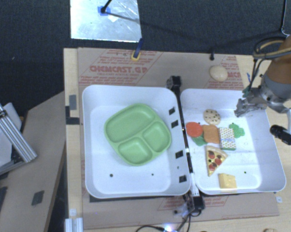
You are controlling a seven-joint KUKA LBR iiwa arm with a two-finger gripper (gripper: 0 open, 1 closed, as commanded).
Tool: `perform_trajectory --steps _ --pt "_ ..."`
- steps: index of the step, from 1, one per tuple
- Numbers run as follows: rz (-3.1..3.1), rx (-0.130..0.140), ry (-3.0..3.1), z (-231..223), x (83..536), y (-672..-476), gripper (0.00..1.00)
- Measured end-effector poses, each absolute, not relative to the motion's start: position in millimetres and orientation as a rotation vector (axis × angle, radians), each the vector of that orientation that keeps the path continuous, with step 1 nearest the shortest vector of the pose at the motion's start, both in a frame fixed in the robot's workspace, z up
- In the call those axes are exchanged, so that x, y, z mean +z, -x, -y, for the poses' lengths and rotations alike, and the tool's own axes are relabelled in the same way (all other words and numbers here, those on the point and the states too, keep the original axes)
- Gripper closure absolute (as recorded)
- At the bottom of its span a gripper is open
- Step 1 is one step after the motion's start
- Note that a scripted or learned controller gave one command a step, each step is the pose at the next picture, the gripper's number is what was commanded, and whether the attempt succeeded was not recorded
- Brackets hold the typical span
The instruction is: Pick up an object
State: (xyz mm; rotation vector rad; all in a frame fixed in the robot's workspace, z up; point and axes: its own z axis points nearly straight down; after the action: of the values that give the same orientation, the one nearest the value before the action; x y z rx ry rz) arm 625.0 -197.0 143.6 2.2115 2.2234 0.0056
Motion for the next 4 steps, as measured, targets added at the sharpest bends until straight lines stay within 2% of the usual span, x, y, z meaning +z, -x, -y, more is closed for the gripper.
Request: perform_trajectory --steps 1,2,3,4 --pt "-2.222 0.006 -2.21 196 202 -617.7 1.0" --pt "-2.225 0.004 -2.211 196 227 -619.2 1.0" --pt "-2.232 0.006 -2.209 138 237 -616.5 1.0" --pt "-2.233 0.004 -2.211 82 224 -613.1 1.0"
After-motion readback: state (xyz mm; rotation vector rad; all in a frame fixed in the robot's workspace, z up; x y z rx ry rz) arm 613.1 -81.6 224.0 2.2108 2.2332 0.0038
